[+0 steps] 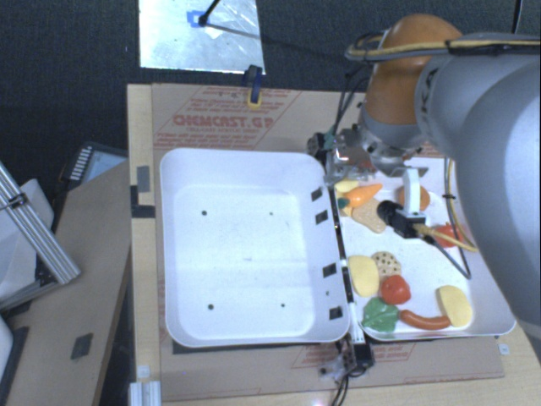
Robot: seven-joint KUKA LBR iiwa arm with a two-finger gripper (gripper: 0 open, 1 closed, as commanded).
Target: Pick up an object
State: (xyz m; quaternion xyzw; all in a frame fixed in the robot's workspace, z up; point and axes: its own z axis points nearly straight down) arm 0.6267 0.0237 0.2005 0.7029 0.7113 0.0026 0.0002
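Gripper [342, 161], its opening impossible to tell, over the right bin's [427, 269] far corner beside the carrot [363, 195]: descend centred, clear of the wall.

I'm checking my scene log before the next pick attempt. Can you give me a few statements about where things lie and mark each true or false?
1. The red tomato lies in the right-hand bin. True.
2. The orange carrot lies at the near end of that bin, beside the green piece. False: it lies at the far end, close to the gripper.
3. The chocolate-chip cookie sits right beside the tomato. True.
4. The gripper hangs over the middle of the left-hand bin. False: it is at the far end of the right-hand bin, near the divide between the bins.
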